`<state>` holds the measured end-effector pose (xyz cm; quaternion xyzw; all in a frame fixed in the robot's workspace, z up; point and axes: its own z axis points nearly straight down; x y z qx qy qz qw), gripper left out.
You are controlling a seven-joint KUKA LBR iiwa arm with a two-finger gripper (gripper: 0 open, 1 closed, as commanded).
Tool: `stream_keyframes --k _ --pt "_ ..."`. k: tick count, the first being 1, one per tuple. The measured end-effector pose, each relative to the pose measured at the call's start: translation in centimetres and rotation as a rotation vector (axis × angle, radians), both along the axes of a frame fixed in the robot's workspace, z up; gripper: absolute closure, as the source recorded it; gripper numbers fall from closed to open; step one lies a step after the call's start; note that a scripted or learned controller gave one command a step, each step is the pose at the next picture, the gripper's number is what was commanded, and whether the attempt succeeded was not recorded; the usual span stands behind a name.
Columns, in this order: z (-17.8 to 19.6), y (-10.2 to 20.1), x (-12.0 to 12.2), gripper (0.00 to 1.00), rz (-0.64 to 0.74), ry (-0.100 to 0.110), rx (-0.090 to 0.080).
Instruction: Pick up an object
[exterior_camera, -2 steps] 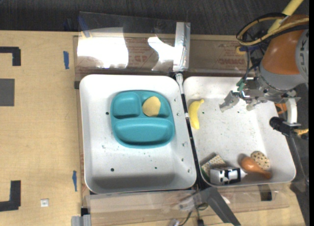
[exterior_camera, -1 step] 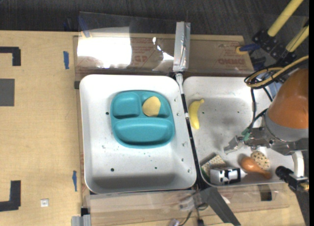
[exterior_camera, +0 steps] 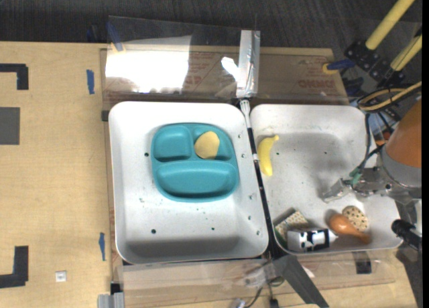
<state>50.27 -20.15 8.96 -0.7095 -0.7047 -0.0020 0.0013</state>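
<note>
The gripper point(exterior_camera: 338, 188) hangs low in the right bin point(exterior_camera: 315, 139), seemingly holding nothing; its opening cannot be judged. No pick looks made yet. The brown speckled object point(exterior_camera: 350, 221) lies just below it, the banana point(exterior_camera: 267, 153) well to its left.

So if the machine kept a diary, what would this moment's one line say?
arm: right edge | pincer: over right bin, nothing seen held | banana: right bin | teal tray: left bin

Desk point(exterior_camera: 47, 166): tan, with black corner marks and blue tape tabs. Two white bins directly on it, left bin point(exterior_camera: 127, 186) and right bin point(exterior_camera: 315, 122), touching side by side.
</note>
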Motion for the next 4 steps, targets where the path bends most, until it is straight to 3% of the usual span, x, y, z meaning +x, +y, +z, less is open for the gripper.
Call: stream_keyframes --k 1,2,3,4 --pt "-0.1 9.2 -0.6 0.0 0.146 -0.009 -0.004" --pt "-0.2 1.1 -0.8 0.0 0.298 -0.007 -0.011" --pt "10.8 5.6 -2.1 0.0 0.696 -0.008 -0.009" --pt "-0.2 0.7 -2.1 0.0 0.576 -0.007 -0.01"
